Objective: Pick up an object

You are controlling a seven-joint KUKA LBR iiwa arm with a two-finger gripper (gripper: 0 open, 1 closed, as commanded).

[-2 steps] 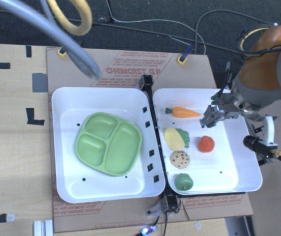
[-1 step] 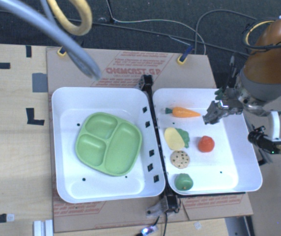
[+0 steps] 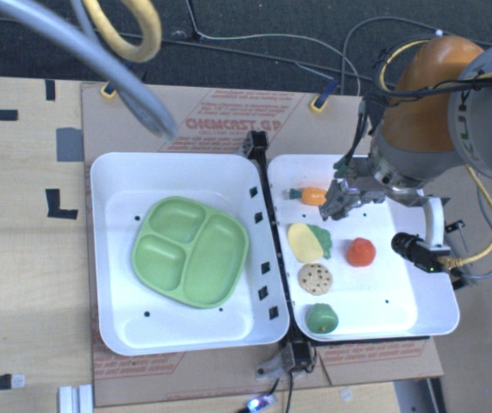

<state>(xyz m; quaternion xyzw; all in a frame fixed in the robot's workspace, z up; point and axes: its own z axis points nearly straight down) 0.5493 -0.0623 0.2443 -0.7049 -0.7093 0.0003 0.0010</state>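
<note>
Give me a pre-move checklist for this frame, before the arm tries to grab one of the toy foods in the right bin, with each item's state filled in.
1. Gripper is over the right bin, near its back left: ok.
2. A target lies close by: the orange carrot is just left of the gripper: ok.
3. Nothing seen between the fingers yet: ok.
4. Finger opening wide enough for the carrot: cannot tell, the wrist hides it.
5. Other pieces are apart from the carrot: the tomato, cookie and green piece sit nearer the front: ok.
6. The corn lies just in front of the gripper and could be bumped: cannot tell.
</note>
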